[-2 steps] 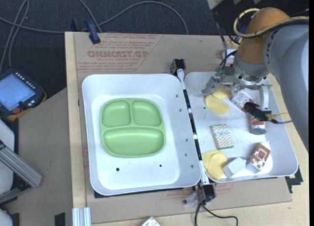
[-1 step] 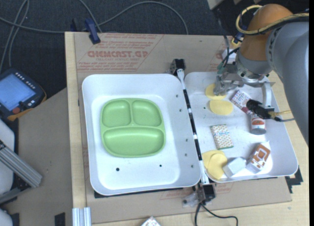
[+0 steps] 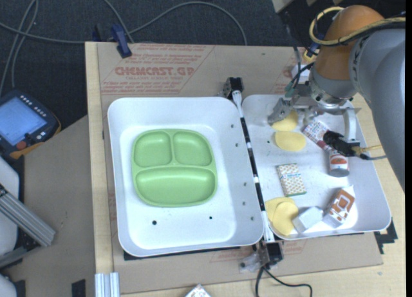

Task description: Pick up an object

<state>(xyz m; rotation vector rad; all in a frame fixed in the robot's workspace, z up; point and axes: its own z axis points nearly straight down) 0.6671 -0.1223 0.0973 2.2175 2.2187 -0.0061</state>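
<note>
The gripper (image 3: 313,110) hangs low over the far end of the right bin (image 3: 380,189). From where I stand I cannot tell whether it is open or closed, because the wrist blocks my sight, and I see nothing held in it. Right beneath it a small labelled bottle (image 3: 315,131) lies on its side, red and white, and I'd call that the likeliest pick. Just beside the gripper, toward the left bin (image 3: 122,160), sit a yellow disc (image 3: 290,140) and a smaller yellow piece (image 3: 282,124), close together. On the opposite side, a little past the bottle, is a small can (image 3: 338,163). Nearer me than the gripper lies a patterned packet (image 3: 291,178). Well apart from it, at my end, are another yellow round (image 3: 281,212), a grey block (image 3: 309,218) and an orange-and-white carton (image 3: 341,204). The green divided plate (image 3: 174,167) is far off to the side. The bottle looks light and stiff, but it is round and probably slick, so it may roll. I'd take it across the middle of its body, square to its length, minding the disc close by.
</note>
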